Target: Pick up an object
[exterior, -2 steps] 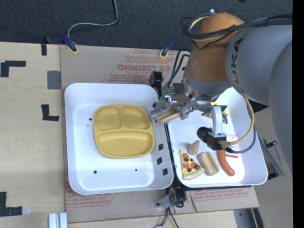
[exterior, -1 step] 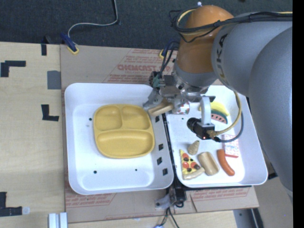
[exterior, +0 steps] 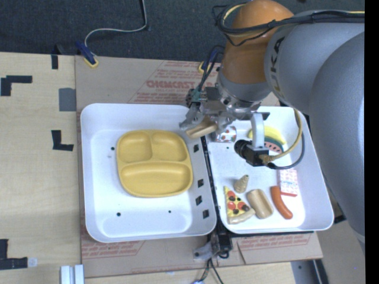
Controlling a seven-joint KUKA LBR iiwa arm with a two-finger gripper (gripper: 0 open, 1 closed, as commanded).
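On the left, the left bin (exterior: 95, 176) holds a yellow divided plate (exterior: 155, 163) lying flat, well clear of the rim. Moving right, the tool (exterior: 204, 123) hangs over the upper end of the wall between the two bins, and a tan, stick-like piece shows at its tip; whether that piece is gripped or merely lies beneath cannot be told, and the tool's state cannot be read from this slant. The right bin (exterior: 314, 215) carries the candidates: a round silver piece (exterior: 225, 136) just beside the tool, a watermelon slice (exterior: 273, 139) partly behind a black cable, then lower a small cone (exterior: 241, 184), a pizza slice (exterior: 237, 206), a bread roll (exterior: 259, 203), a hot dog (exterior: 282, 201) and a small card (exterior: 288, 182). For a good pick, I judge the arm should settle on one item standing apart, such as the hot dog, descend straight with the tool across its narrow width, and keep clear of the dividing walls, where a touch could spoil the grasp.
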